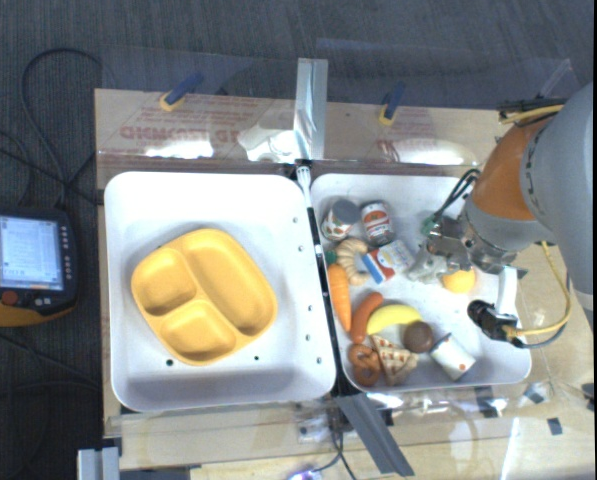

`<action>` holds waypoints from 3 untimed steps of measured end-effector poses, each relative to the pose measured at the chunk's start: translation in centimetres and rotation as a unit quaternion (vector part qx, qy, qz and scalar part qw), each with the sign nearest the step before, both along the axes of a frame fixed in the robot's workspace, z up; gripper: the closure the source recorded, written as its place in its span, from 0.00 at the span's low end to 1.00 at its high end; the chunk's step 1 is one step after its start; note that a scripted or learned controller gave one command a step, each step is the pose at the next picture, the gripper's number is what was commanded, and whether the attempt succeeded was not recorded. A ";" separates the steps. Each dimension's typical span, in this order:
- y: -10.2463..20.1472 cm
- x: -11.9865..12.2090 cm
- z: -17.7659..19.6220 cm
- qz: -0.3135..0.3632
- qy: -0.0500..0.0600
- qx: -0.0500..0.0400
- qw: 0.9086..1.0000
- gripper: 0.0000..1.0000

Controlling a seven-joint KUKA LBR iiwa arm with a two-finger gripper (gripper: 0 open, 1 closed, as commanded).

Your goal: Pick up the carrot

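The carrot is a short orange piece lying lengthwise along the left wall of the right bin, with a red item and a banana close on its right. My gripper hangs low over the right half of that bin, beside a yellow lemon and well to the right of the carrot. Nothing shows between the gripper and the carrot but clutter. The arm's orange band is above the gripper.
The right bin is crowded: a small can, a grey cup, a white carton, a brown ball, a waffle piece and a white cup. The left bin holds a yellow divided plate.
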State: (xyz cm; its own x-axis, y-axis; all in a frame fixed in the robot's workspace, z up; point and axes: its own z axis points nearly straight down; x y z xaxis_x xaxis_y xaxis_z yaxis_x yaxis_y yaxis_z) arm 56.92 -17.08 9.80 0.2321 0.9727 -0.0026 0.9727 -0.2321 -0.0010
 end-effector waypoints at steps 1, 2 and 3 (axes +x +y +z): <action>-2.4 -0.8 2.2 0.201 0.001 0.001 0.980 1.00; 1.3 -4.9 11.4 0.302 0.000 0.000 0.953 1.00; 9.2 -7.8 16.2 0.340 0.000 0.001 0.940 1.00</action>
